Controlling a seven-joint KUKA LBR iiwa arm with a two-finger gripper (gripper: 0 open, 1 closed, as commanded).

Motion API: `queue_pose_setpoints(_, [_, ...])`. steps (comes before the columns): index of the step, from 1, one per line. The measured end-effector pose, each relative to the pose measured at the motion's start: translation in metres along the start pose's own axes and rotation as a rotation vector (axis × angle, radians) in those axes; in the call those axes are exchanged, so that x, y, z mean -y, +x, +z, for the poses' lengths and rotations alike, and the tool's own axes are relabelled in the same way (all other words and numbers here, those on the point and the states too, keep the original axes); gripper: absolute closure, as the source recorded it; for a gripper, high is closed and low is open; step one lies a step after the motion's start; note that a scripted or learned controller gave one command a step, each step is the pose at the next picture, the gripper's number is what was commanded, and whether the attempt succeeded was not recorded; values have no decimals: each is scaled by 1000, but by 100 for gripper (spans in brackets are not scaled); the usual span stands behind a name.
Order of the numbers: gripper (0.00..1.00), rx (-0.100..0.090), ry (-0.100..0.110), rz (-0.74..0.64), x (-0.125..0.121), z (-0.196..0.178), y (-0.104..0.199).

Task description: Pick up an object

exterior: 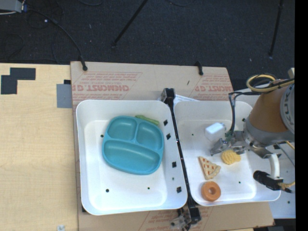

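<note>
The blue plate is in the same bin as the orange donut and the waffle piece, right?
Not quite. The camera view shows the blue plate in the left bin. The orange donut and the waffle piece lie in the right bin, across the black divider between the bins.

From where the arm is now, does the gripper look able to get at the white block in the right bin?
Probably yes. The gripper hovers just below the white block, with nothing lying between them; the yellow piece sits off to its other side.
</note>
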State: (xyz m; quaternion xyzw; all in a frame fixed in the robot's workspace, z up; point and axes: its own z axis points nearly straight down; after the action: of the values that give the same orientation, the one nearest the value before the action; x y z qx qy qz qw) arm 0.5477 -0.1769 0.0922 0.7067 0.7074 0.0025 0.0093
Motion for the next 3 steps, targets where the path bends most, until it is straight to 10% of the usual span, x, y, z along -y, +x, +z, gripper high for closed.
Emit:
queue_pose_setpoints(1, [100,1,-4,3,-2,-11,-2])
queue_pose_setpoints(3, [100,-9,18,1,-13,-121,-15])
